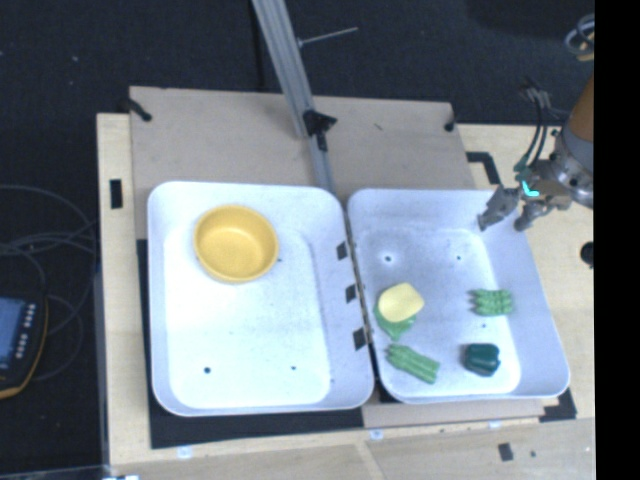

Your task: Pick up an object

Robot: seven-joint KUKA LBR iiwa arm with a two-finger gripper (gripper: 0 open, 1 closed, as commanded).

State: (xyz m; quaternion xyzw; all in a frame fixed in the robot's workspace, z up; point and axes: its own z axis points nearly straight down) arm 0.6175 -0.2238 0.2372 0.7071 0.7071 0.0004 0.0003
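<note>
Grey claw (pixel 509 215) hangs over top-right corner of right bin (pixel 440 213), fingers spread, nothing btwn them. Objects sit well apart from it, toward bin's lower half: light green ridged piece (pixel 491 302) by right wall, dark green pepper (pixel 481 359) just below that, yellow-green fruit (pixel 399 305) near left wall, green ridged veg (pixel 413 363) beneath it. Left bin (pixel 250 363) holds yellow bowl (pixel 236 243) in upper-left part.
</note>
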